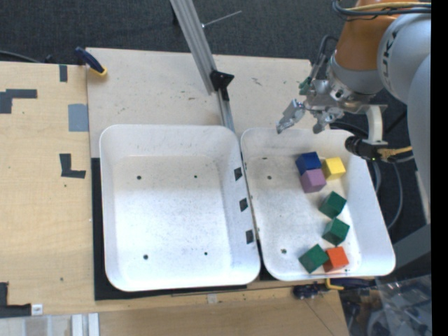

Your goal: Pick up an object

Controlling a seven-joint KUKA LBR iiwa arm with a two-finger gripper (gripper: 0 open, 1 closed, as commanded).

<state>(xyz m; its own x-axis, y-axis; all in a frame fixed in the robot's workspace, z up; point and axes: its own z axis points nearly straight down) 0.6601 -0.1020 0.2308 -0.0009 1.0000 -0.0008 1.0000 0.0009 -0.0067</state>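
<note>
Probably dealing with light, rigid, smooth-faced blocks, best pinched across two flat opposite sides, the blue cube [308, 162] sitting in the right bin [280, 215] beside purple and yellow ones; hovering above that bin's far edge with gripper [303, 121] spread apart, gripping nothing.

My grey arm with its orange band reaches in from the upper right of the frame; my metal two-finger gripper [304, 120] hangs with fingers spread, gripping nothing.
</note>
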